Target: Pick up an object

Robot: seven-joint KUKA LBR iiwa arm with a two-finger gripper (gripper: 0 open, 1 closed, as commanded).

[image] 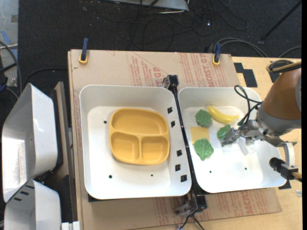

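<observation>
The end effector [233, 135] meets a green toy [223, 132] below the banana [222, 114]; whether it grips cannot be told.

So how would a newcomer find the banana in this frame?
Look in the right white bin, the one the arm reaches into. Along its far side lies the banana, just right of a green leafy piece. It is the one yellow curved item there; its neighbours are green.
</observation>
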